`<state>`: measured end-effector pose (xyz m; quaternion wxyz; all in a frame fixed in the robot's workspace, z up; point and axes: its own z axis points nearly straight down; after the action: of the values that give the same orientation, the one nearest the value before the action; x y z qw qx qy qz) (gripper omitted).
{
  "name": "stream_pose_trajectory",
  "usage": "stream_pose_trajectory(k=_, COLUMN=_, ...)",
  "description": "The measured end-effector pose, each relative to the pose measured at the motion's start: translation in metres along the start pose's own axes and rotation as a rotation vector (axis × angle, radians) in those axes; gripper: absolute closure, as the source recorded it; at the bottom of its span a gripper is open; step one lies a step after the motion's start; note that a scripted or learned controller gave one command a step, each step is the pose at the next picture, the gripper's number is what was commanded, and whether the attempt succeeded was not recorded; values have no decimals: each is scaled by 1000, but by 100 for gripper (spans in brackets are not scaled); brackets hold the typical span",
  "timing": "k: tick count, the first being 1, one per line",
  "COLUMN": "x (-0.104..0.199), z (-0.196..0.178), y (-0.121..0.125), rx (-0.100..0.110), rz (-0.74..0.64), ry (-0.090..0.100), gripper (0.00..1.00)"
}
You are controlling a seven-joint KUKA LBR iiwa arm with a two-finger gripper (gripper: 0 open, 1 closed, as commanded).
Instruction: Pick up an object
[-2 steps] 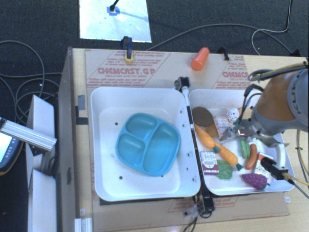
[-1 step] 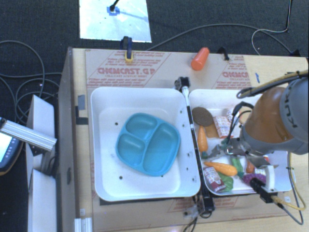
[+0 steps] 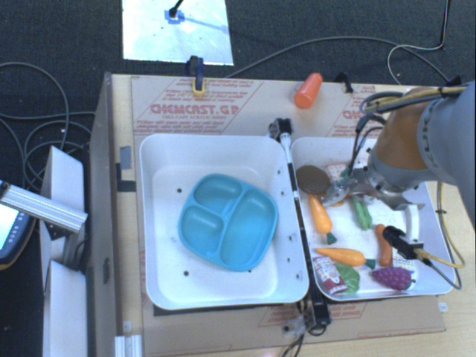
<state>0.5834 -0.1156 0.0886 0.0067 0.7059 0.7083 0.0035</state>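
Beside the pincer [image 3: 343,192] lies a tapered orange carrot [image 3: 320,216], green-tipped.

1. Two bins, left [image 3: 160,222] and right [image 3: 320,151]: white moulded plastic, smooth, faint sheen.
2. Divided plate [image 3: 227,222]: light-blue plastic, smooth, satin finish.
3. Toy carrots [image 3: 320,214] [image 3: 341,256]: orange plastic, glossy.
4. Grape bunch [image 3: 392,277]: purple plastic, knobbly surface.
5. Bench top [image 3: 223,103]: brown corrugated cardboard, matt, printed in red.
6. Arm [image 3: 424,136]: grey casing, smooth and semi-matt, with a glossy orange band.
7. Floor [image 3: 59,28]: dark carpet, rough weave.
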Motion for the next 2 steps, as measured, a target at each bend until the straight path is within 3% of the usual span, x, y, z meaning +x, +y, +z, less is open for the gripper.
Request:
stream_pose_trajectory(k=1, x=30, z=2, y=70, rx=4, rz=-2, ry=3, gripper=0)
stream_pose_trajectory(k=2, x=29, z=-11, y=71, rx=1, rz=-6, ry=-1, gripper=100)
